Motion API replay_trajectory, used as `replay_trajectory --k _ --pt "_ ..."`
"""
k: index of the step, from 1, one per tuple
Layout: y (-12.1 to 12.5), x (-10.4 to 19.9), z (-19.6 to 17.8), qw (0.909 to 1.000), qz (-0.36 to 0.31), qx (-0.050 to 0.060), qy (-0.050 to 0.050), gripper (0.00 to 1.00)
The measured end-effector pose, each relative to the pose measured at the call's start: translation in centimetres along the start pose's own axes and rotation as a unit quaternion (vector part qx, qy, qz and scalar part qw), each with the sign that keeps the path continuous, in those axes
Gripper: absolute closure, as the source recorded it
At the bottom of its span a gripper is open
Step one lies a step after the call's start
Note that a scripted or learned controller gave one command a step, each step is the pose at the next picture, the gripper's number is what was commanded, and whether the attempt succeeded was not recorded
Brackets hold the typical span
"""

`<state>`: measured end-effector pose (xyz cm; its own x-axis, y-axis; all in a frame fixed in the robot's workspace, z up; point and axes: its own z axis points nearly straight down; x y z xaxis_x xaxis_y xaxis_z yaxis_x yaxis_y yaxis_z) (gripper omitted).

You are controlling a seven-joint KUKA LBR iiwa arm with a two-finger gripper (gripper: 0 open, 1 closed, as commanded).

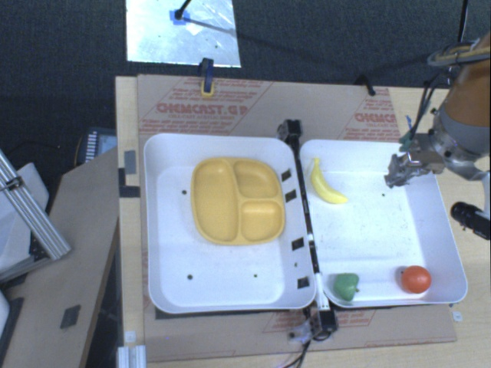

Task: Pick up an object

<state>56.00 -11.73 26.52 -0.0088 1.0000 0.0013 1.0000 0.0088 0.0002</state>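
Green pepper [346, 285] near tomato [415, 279]; jaws [400, 171] above bin [383, 217].

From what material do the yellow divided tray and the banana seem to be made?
The yellow tray looks like moulded plastic, matte: even colour, rounded compartment edges. The banana is likely a plastic toy: uniform bright yellow, no spots, though real fruit cannot be excluded.

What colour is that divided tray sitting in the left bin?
The divided tray is pale yellow, seen clearly in the camera view.
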Motion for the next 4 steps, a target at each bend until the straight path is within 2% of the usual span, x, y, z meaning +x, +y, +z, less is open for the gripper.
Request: replay_trajectory --k 1,2,4 --pt "-0.9 5.0 1.4 1.0 0.0 0.0 0.0 1.0" --pt "-1.2 10.6 0.9 1.0 -0.001 -0.001 0.0 1.0" --pt "-1.3 19.6 3.3 1.0 0.0 0.0 0.0 1.0"
